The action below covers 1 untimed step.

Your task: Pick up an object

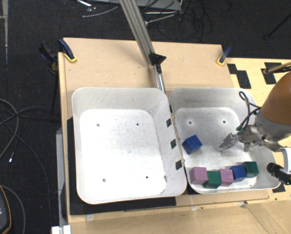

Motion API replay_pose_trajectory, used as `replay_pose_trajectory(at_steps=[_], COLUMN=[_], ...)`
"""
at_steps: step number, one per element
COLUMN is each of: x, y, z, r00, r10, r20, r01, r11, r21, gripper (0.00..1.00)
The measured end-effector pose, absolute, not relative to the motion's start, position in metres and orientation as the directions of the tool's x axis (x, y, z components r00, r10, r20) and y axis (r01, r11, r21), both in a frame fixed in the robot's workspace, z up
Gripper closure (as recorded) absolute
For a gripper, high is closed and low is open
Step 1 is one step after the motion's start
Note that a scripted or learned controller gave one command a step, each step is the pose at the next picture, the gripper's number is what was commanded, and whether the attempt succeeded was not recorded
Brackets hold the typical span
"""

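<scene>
Gripper (227, 143) hangs low in the right bin (209, 99), just right of the blue cube (192, 144), nothing visibly between its tips; how wide they stand, I cannot tell. Looks like the approach step: next it needs lining up over that cube.

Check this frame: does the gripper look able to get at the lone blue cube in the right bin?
Probably yes. The blue cube sits alone on the right bin floor, apart from the row of blocks along the near wall, and the gripper hangs beside it with bare floor between them.
</scene>
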<state>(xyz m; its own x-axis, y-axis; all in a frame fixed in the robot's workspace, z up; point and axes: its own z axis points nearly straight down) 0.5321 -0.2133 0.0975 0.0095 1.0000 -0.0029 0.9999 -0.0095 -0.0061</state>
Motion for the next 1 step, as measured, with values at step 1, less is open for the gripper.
replay_pose_trajectory(at_steps=[1], x=[0.5373], y=[-0.2069], z=[0.1089], r00=[0.002], r10=[1.0], r20=[-0.001], r01=[1.0], r11=[-0.002], r21=[0.003], gripper=[1.0])
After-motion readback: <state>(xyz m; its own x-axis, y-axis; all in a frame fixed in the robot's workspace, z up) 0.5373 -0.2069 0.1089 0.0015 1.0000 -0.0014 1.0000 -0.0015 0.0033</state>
